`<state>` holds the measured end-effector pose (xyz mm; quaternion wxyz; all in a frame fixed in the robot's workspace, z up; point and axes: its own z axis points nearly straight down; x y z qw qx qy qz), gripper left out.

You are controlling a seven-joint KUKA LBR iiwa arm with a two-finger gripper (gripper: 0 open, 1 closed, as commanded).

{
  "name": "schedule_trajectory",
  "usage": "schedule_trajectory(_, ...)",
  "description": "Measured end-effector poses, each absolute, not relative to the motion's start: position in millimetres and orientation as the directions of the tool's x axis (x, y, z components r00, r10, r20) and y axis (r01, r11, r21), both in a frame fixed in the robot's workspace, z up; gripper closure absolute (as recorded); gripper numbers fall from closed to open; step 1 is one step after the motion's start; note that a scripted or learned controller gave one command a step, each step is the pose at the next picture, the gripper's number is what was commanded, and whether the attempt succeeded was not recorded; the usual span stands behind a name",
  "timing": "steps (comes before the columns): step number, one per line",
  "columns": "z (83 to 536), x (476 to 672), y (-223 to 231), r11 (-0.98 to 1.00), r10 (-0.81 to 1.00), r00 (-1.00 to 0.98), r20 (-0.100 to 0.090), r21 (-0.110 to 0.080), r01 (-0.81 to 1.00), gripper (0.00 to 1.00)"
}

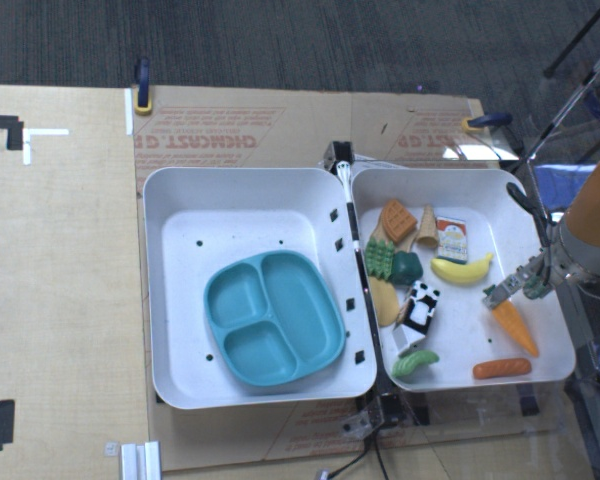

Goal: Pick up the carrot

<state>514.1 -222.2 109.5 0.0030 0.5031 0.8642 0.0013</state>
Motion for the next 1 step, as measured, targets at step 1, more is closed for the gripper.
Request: schedule_trajectory(1, 146.4, 495.0, -162.5, 0.263, 0.965, -0.263, 0.001, -0.001, 0.965, 1.0)
